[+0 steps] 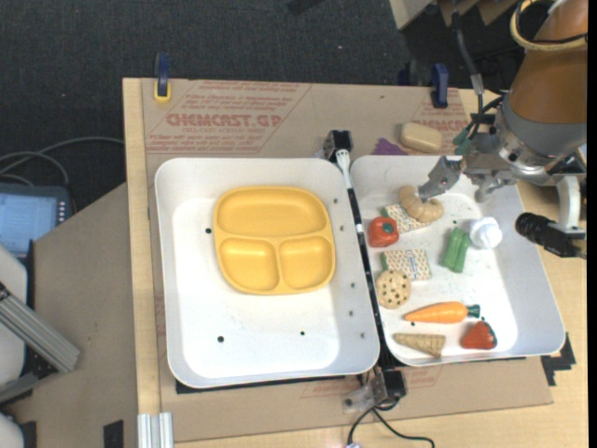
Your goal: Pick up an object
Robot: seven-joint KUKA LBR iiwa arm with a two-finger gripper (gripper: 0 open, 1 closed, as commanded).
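**Hovering over the right bin, choosing a pick**

My claw (459, 177) hangs above the back of the right bin (532, 334), its two fingers spread, with nothing between them. One fingertip sits just over the tan, peanut-shaped piece (420, 203), which lies near the bin's back-left corner, touching a cracker (403, 218) beneath it.

That piece looks like my nearest candidate. To do this well, I judge I should centre the open fingers across its narrow waist, not its length, and come straight down so neither tip lands on top of it. The tomato (382, 231) sits just beside it, so I want my closing line angled away from that side. The green bottle (461, 246) with its white cap is near on the other side and could get nudged.

The left bin (177, 250) carries a yellow divided plate (274, 239), well apart from my work.
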